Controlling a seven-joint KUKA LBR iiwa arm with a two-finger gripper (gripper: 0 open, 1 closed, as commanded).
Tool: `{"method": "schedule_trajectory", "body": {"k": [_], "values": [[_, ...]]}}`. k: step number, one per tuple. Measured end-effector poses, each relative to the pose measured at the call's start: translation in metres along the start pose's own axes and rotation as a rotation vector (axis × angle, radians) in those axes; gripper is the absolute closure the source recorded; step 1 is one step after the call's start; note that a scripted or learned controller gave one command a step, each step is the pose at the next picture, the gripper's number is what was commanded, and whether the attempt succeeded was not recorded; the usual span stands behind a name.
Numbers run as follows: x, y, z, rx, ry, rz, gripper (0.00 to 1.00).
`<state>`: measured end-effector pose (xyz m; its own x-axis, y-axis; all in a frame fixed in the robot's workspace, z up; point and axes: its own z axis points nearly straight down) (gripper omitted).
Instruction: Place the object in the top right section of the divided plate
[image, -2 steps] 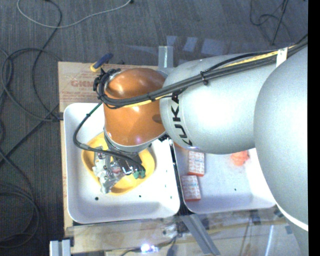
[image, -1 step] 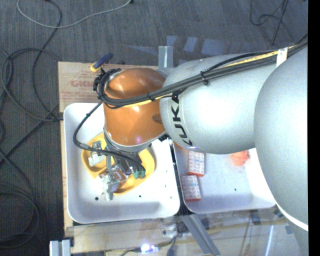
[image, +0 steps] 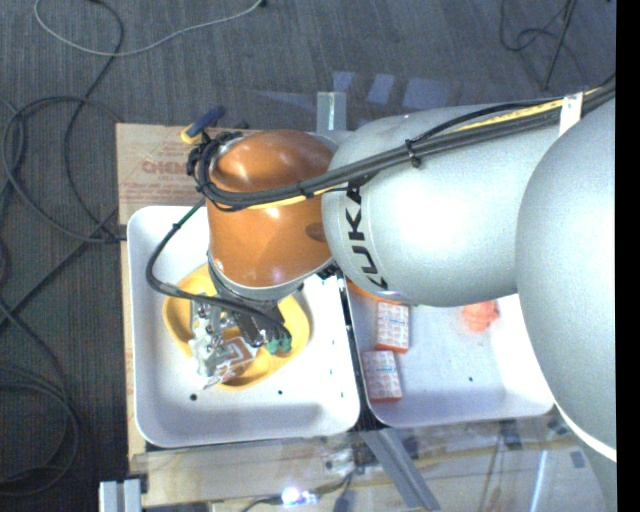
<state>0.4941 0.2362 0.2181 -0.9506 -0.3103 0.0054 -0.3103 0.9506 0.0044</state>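
The fingers (image: 222, 352) hang low over the yellow divided plate (image: 180, 318) in the lower left of the frame, a tangle of pale metal and wires. Whether they are spread or pressed together cannot be told, nor whether anything sits between them. A small dark green piece (image: 278, 344) shows just right of them, close above the plate; whether it is an object or part of the tool is unclear.

The plate lies in the left shallow white bin (image: 160, 410), and most of it is hidden under the wrist, so its sections cannot be told apart. A curve of yellow rim shows at the plate's left and lower edge.

Above the fingers rises the orange band (image: 262, 215) of the arm, wrapped by a black cable (image: 180, 245) that loops down its left side. Further right the large grey arm body (image: 450, 200) fills the upper right of the frame.

In the right white bin (image: 480, 400), two small orange-and-white printed packets (image: 387, 350) lie one below the other, near the bin's left wall. A soft orange-pink lump (image: 480, 316) rests further right, beside the arm's edge.

Both bins sit on a brown board surface (image: 150, 165), with dark carpet and loose cables around it.
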Motion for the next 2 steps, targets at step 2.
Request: {"method": "schedule_trajectory", "body": {"k": [2], "values": [[-0.05, -0.085, -0.061, 0.004, -0.006, -0.213, 1.0]]}}
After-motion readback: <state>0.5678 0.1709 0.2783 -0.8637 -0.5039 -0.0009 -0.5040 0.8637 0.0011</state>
